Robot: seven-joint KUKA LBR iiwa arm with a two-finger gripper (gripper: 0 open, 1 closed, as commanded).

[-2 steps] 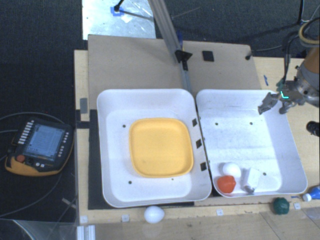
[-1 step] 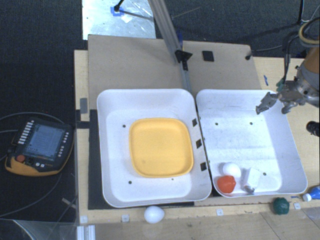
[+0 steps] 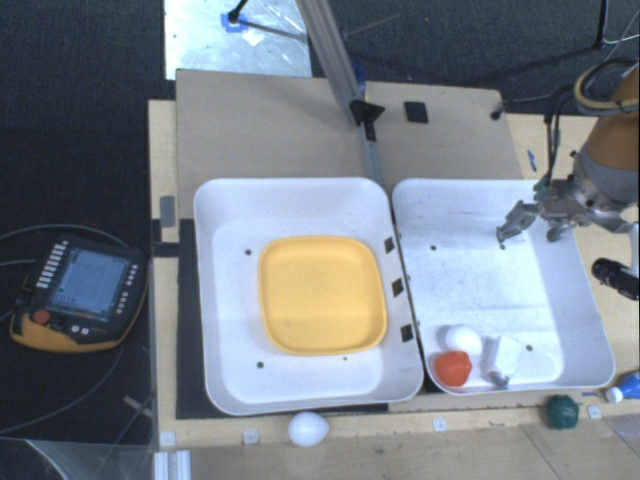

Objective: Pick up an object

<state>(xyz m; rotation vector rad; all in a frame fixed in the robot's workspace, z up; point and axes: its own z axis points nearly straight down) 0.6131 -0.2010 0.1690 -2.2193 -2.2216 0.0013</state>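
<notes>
While the gripper (image 3: pixel 532 225) hangs over the far right part of the right bin (image 3: pixel 575 298), its two fingers stand spread apart with nothing between them, and the things it could pick lie well away at the bin's near edge. A white ball (image 3: pixel 461 339), an orange-red ball (image 3: pixel 454 369) and a small white block-like object (image 3: pixel 500 358) crowd together in the near left corner, the two balls touching or nearly so. That crowding is, as I judge it, the main risk: fingers coming down on one may strike its neighbour and knock both aside, and a round ball can squirt out as the fingers shut. The bin wall just beside them may also block a finger, so a grasp aimed too close to the rim could land on plastic. In the left bin (image 3: pixel 225 268) a yellow square plate (image 3: pixel 323 293) lies flat; its low edge offers little to grip. A white egg-shaped object (image 3: pixel 308 429) and a dark green ball (image 3: pixel 561 411) rest outside the bins, likely beyond a sensible reach.
</notes>
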